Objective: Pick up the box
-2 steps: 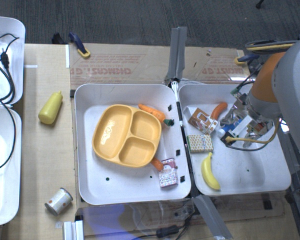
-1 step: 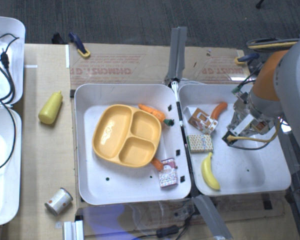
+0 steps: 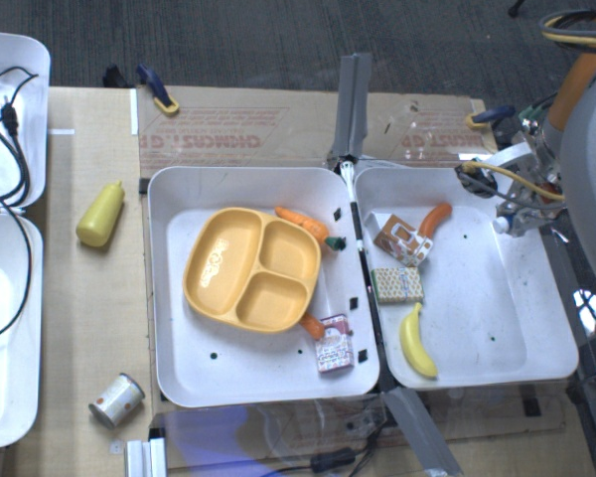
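Pincer [image 3: 510, 219] parked at the three o'clock edge of the right bin [image 3: 497, 316], above bare white floor, tangled among cables; spread or pressed together, cannot tell. Nothing seen between its tips.

Box [image 3: 402, 239], orange and white, tilted at about ten o'clock in that bin, close to the divider wall. Crowded there: touching or nearly touching a speckled block [image 3: 397, 284] at its six o'clock, with an orange sausage-like piece [image 3: 435, 219] just beside it at one o'clock. Banana [image 3: 417, 341] further toward six.

Likely trouble:
- Slipping off a skewed, leaning box if closed across a corner and not across flat faces.
- Nudging the speckled block or the sausage-like piece, or pinching one along with the box.
- Clipping the divider wall on the way down.
- Mistaking the target: another small carton [image 3: 334, 344] in the left bin [image 3: 179, 346], at five o'clock of the yellow plate [image 3: 253, 266].
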You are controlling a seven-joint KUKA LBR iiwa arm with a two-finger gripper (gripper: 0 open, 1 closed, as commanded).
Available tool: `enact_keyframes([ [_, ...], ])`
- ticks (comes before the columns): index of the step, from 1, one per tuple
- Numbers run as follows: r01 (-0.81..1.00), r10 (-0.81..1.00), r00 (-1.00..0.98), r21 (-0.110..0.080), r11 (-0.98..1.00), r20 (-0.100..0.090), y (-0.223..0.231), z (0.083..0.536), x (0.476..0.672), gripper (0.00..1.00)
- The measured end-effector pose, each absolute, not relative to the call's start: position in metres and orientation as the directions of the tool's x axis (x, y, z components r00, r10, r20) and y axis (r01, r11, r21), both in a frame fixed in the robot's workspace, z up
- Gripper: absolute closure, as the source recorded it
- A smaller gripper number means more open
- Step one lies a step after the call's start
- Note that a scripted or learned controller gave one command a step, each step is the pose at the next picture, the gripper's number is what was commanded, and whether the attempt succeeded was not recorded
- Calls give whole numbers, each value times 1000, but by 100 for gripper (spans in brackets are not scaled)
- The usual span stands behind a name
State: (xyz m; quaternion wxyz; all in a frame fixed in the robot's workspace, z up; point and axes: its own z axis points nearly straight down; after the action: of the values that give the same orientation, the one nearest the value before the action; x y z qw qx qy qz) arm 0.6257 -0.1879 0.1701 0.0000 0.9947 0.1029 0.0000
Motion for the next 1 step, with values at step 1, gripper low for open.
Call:
enact_keyframes([
  [1,223,223,975,-3,-975,22,-197,137,647,100],
])
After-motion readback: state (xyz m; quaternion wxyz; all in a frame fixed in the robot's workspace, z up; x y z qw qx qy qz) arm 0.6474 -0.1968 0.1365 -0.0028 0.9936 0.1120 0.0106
